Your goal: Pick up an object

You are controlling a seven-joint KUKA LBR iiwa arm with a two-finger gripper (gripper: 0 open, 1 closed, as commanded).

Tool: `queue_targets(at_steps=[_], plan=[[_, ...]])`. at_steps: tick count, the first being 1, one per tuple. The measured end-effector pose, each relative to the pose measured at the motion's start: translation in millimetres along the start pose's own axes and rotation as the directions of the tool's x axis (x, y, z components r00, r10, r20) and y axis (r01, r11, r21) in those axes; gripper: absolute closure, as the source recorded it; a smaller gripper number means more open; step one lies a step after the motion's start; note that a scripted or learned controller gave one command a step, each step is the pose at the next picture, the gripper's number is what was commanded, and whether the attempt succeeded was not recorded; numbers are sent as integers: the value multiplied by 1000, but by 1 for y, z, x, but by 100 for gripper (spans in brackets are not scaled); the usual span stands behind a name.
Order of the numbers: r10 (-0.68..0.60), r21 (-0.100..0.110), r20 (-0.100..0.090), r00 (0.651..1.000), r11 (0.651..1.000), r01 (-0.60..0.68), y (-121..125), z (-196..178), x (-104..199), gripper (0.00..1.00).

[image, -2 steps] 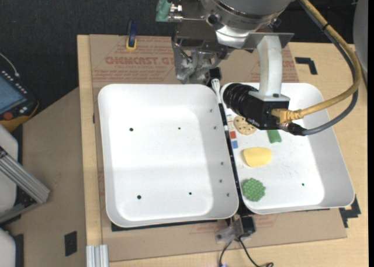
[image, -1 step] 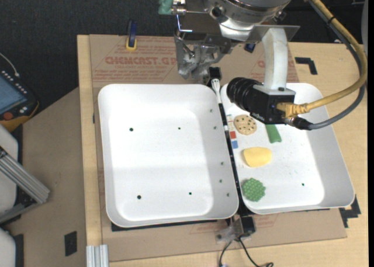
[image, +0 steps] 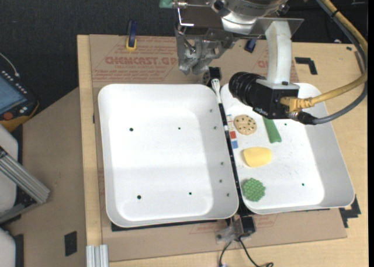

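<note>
The left bin (image: 158, 155) is seen at the left, touching the right bin (image: 327, 172) along a shared edge. The gripper (image: 196, 58) is held above the far rim (near that seam), nothing gripped; its opening cannot be told. In the right bin lie a cookie (image: 245, 124), yellow lump (image: 257, 156), green ball (image: 253, 189) and green stick (image: 272, 130).
</note>
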State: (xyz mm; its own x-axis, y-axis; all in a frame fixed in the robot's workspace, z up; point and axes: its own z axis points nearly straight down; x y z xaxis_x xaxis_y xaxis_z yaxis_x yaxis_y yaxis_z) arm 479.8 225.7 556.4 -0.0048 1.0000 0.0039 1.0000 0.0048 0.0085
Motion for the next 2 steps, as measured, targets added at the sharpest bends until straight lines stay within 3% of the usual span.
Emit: queue_targets(at_steps=[2], plan=[[-2, -5, -2, 1000, 1000, 2, 1, -21, 1, 100]])
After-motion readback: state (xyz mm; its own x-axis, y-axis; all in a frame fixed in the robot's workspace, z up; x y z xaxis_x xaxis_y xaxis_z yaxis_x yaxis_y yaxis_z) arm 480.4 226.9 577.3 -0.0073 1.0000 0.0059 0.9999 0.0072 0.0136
